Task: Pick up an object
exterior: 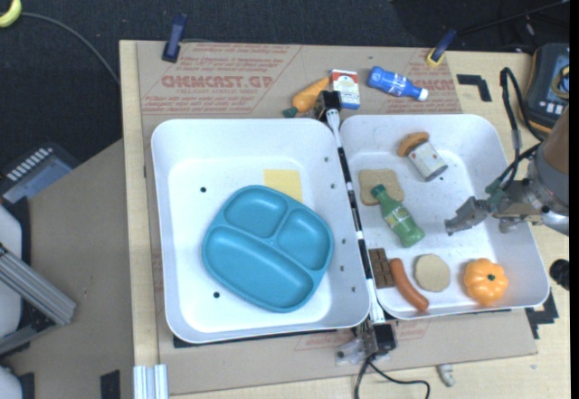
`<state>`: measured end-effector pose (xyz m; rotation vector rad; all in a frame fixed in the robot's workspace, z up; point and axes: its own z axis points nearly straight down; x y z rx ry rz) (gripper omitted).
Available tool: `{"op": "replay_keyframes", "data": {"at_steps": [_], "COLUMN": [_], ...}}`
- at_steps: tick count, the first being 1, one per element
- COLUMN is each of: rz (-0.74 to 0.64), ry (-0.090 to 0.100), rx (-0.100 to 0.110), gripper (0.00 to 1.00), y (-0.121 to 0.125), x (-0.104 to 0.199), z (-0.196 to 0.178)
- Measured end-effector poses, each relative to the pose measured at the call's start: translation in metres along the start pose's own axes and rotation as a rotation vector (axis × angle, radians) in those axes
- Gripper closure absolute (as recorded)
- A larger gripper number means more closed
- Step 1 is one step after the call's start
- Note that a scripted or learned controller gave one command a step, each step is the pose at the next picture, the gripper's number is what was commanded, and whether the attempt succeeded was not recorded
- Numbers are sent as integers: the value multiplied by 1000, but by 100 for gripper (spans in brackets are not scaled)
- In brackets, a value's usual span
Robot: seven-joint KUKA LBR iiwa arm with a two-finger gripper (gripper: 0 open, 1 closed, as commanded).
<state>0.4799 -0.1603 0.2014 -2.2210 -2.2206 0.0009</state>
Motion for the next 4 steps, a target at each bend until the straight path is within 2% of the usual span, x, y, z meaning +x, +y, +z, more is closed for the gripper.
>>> {"op": "replay_keyframes", "data": {"at_steps": [1, 2, 3, 4], "rz": [-1, -1, 0, -2], "ry": [1, -1, -2, 1], "rx": [1, -2, -4, -2], "gripper": [0, 0, 100, 100], "y": [-1, 55, 55, 65], "x": [57, 54, 54, 129], "z": [57, 106, 96, 17]}}
